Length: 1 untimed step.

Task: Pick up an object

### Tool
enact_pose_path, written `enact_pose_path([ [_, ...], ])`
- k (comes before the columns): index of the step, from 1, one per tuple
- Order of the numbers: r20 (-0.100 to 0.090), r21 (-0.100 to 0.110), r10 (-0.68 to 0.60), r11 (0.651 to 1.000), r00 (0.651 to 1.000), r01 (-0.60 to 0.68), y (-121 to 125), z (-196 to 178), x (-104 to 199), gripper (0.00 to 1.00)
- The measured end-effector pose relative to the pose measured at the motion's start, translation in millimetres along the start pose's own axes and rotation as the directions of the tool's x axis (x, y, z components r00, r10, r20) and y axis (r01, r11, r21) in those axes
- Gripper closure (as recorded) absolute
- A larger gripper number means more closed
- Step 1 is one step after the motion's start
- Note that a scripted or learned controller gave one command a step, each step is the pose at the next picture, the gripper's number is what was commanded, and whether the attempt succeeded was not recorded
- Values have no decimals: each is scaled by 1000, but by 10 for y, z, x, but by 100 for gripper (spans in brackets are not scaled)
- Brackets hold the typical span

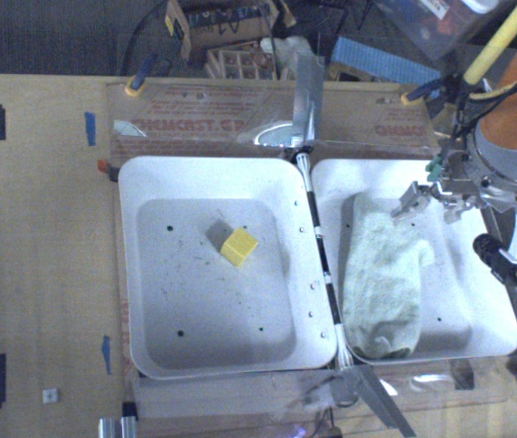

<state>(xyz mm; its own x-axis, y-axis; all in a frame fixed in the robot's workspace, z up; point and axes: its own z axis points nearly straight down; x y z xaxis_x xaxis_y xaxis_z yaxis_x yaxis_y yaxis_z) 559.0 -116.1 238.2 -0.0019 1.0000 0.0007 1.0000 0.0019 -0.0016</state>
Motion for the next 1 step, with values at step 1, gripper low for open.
enact_pose_path([
  [1,1,-4,1,1000,1000,-1,8,-105,-7,100],
])
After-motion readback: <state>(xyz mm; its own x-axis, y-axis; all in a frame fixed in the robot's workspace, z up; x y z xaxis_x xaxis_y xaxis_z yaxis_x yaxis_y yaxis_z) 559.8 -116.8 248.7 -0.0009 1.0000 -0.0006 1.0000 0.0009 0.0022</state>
